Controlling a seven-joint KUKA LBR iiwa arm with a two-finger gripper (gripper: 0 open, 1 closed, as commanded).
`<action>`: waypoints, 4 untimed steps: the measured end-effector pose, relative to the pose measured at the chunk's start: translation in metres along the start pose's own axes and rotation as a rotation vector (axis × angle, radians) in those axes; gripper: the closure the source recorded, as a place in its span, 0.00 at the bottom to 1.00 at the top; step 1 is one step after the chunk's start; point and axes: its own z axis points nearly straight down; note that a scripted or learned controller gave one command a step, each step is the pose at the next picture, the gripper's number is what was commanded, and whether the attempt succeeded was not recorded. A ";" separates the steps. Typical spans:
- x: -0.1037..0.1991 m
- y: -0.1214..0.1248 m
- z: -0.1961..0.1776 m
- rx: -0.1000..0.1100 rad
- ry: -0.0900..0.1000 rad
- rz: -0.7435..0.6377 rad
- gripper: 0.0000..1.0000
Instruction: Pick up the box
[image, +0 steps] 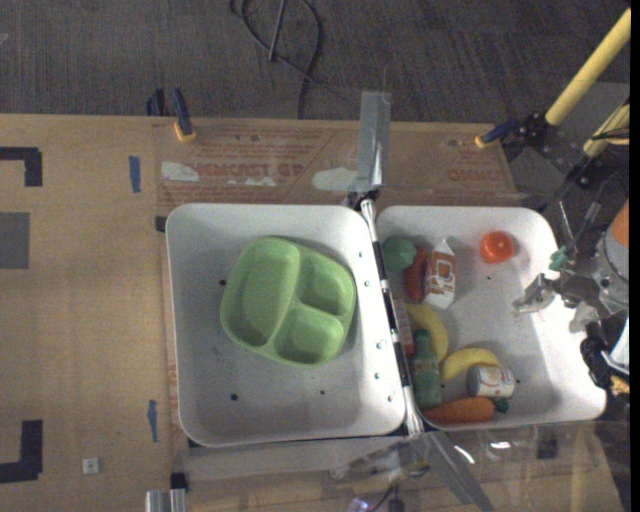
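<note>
The box (440, 273) is a small white carton with a brown-orange front, lying in the upper left part of the right bin (560, 370). My gripper (548, 298) hangs over the bin's right side, well to the right of the box and a little lower in the view. Nothing shows in its grasp. The arm's wrist with its orange band sits at the view's right edge.
Around the box lie a green round toy (398, 252), a red-brown piece (416, 277), two bananas (468, 361), a green bottle (426, 368), a can (490, 381), a carrot (460, 410) and an orange-red fruit (497, 246). The left bin (200, 380) holds a green divided plate (290, 300).
</note>
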 end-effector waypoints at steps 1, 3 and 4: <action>0.001 -0.008 -0.229 -0.002 -0.001 0.142 0.00; 0.041 0.004 -0.258 -0.003 -0.001 0.230 1.00; 0.063 -0.010 -0.258 0.001 -0.001 0.104 1.00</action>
